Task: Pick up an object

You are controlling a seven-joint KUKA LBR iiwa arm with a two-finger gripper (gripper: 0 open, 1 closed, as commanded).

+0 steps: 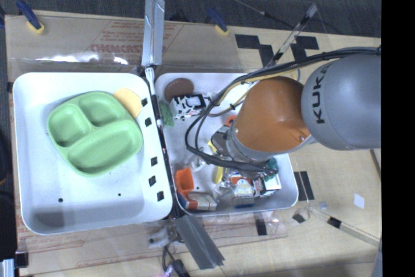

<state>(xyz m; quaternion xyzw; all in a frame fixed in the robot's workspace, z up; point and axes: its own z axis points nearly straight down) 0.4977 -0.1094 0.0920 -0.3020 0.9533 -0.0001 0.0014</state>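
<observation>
The arm's orange band (272, 115) and grey wrist hang low over the right bin (214, 82), covering its middle. The gripper itself is hidden under the wrist. Around the arm lie several small objects: a brown rounded piece (181, 86) at the bin's far left, a black-and-white patterned item (189, 104) just below it, an orange block (184, 179) near the front left, and a cluster of packets and small toys (243, 190) along the front wall. A green-teal piece (271, 166) pokes out beneath the wrist.
The left bin (39, 204) holds a green divided plate (95, 132) with a yellow rounded item (128, 100) at its far right corner. Black cables (207, 120) loop from the wrist over the right bin. A metal divider strip (154, 29) stands between the bins at the back.
</observation>
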